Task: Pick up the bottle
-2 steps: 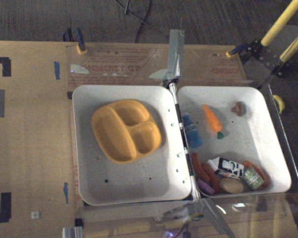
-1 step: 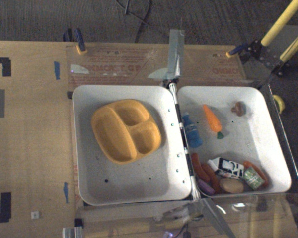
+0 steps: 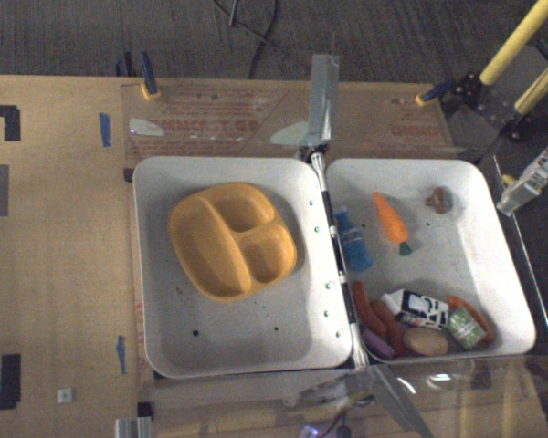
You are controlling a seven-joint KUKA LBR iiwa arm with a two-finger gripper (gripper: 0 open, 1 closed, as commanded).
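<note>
Hand [image 3: 527,182] at right bin's [image 3: 493,235] edge, apart from blue bottle [image 3: 352,240].

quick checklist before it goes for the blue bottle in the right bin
1. Bottle located: ok. The blue bottle lies in the right bin, against the wall next to the left bin.
2. Room above the bottle: ok. Nothing lies on top of it.
3. Room on the sides: not ok. The bin wall sits tight along one side, so there is little space there.
4. Neighbours apart: ok. The carrot lies beside the bottle with a gap between them.
5. Clutter kept away: ok. The pile at the bin's near corner, with the black and white carton, lies apart from the bottle.
6. Gripper ready: cannot tell.
</note>
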